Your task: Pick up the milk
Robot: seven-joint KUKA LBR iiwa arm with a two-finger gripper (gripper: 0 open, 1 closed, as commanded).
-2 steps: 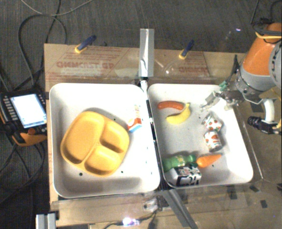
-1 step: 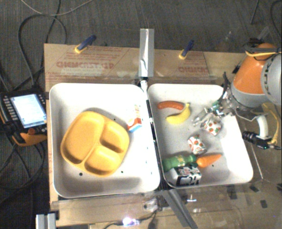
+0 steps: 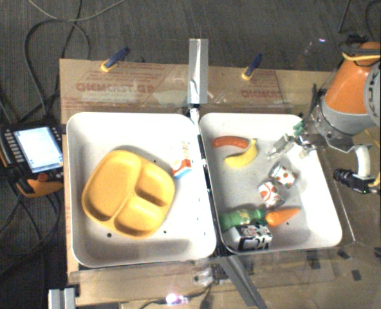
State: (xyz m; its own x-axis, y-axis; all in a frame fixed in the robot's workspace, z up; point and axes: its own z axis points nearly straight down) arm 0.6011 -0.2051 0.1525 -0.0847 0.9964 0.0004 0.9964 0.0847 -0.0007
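The claw [image 3: 282, 145] hangs over the right bin [image 3: 325, 237], fingers parted, gripping nothing. The milk [image 3: 183, 167] lies well left of it, in the left bin [image 3: 74, 172] beside the yellow tray [image 3: 129, 192].

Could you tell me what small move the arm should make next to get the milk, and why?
Probably travel left, towards the left bin. The gripper hangs over the far side of the right bin, near the banana, while what looks like the milk lies in the left bin beside the yellow tray.
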